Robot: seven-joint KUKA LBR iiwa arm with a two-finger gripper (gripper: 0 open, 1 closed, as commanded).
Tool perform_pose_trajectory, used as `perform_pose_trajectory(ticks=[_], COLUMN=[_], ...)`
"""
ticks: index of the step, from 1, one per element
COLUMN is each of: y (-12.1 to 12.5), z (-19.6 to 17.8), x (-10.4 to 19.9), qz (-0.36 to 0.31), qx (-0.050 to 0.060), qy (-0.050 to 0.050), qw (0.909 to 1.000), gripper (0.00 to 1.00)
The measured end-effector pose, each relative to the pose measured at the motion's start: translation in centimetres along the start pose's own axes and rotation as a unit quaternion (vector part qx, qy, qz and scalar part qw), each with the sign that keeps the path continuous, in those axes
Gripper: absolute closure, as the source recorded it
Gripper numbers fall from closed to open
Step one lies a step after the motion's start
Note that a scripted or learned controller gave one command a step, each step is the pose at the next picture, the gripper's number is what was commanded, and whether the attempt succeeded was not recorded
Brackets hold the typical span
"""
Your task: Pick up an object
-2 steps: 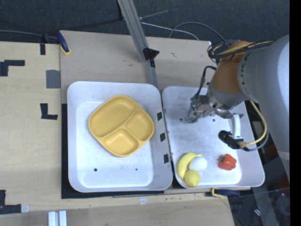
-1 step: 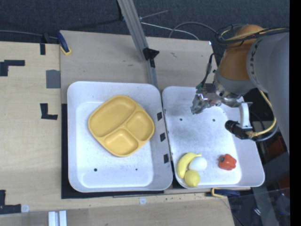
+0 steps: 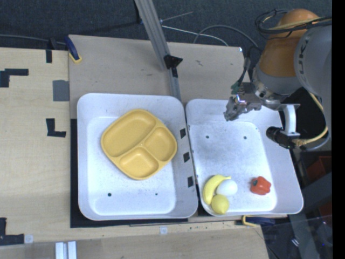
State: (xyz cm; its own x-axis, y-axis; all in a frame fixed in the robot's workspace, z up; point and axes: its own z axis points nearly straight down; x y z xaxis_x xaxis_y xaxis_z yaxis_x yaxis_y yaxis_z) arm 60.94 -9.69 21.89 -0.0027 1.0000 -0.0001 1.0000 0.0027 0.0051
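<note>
- Your gripper (image 3: 235,112) is hovering over the right bin's (image 3: 226,144) far edge; you cannot tell its state from here.
- The banana (image 3: 213,184), egg (image 3: 228,188), lemon (image 3: 220,203) and pepper (image 3: 260,185) are sitting along the near wall, well apart from it.
- The yellow plate (image 3: 139,143) is occupying the left bin (image 3: 91,198).

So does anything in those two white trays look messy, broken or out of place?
Nothing much. The yellow divided plate sits askew in the left bin. In the right bin, the banana, egg and lemon huddle together, the red pepper apart. Nothing looks spilled or broken.
</note>
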Motion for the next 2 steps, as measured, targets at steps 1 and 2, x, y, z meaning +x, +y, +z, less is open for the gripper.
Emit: perform_pose_trajectory(ticks=[1, 2], y=[-0.2, -1.8], z=[-6.3, -6.4], x=[0.0, 5.4], qz=[0.0, -0.002], qx=[-0.001, 0.003], qy=[0.0, 0.001], qw=[1.0, 1.0], gripper=[1.0, 1.0])
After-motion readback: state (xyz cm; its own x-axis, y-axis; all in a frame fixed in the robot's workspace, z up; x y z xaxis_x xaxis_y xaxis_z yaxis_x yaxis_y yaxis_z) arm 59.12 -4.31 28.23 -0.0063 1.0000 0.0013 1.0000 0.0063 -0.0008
